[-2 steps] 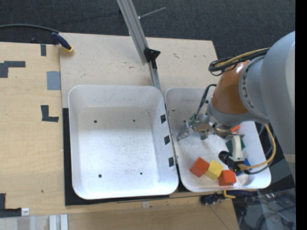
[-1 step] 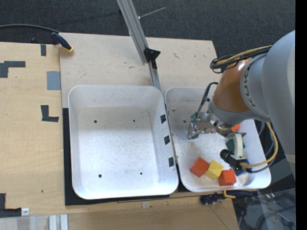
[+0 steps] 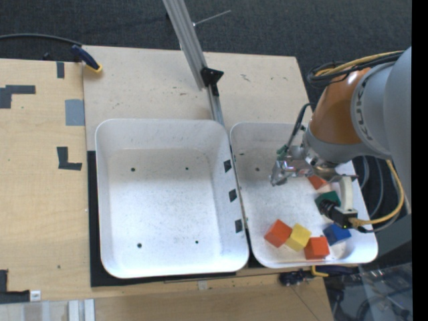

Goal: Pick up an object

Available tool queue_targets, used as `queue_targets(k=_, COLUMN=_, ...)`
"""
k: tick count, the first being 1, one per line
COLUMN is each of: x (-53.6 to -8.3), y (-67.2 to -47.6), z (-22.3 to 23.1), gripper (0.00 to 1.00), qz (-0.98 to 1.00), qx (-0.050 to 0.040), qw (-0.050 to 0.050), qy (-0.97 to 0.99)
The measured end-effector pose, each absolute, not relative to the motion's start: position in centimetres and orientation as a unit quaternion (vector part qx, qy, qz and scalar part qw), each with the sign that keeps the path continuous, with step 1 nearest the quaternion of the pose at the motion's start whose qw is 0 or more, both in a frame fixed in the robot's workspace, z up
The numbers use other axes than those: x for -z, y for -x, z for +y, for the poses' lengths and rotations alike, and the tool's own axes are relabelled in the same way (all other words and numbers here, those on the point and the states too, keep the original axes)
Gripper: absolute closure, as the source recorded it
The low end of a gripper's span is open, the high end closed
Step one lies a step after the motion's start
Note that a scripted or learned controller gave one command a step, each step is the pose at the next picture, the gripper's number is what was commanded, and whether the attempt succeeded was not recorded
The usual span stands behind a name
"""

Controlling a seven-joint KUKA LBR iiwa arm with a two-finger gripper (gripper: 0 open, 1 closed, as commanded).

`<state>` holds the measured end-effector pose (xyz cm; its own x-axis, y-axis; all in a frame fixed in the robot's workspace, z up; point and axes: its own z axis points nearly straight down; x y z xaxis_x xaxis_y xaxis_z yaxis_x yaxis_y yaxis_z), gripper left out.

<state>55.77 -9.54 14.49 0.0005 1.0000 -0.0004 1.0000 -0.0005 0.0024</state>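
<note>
My gripper (image 3: 283, 171) hangs over the middle of the right bin (image 3: 257, 146), below the arm's orange band. Nothing shows between its metal fingers. Near the bin's front edge lie an orange block (image 3: 277, 233), a yellow block (image 3: 299, 237) and a second orange block (image 3: 317, 247), close together. A blue block (image 3: 337, 233) sits at the front right. A green piece (image 3: 327, 198) and a small red-orange piece (image 3: 316, 182) lie right of the gripper, partly under the arm.
The left bin (image 3: 164, 192) stands beside the right one, their rims touching. A slanted metal pole (image 3: 190, 42) crosses the bench at the back. Yellow and black cables (image 3: 374, 212) hang at the right edge by the arm.
</note>
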Motion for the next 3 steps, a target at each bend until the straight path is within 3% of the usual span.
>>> queue_targets(k=2, x=-26.1, y=-56.0, z=-9.5, gripper=1.0, qz=0.708, qx=-0.0015, qw=0.002, qy=-0.706)
queue_targets(k=3, x=-26.5, y=-55.6, z=-4.1, gripper=1.0, qz=0.709, qx=-0.0006, qw=-0.001, qy=-0.705)
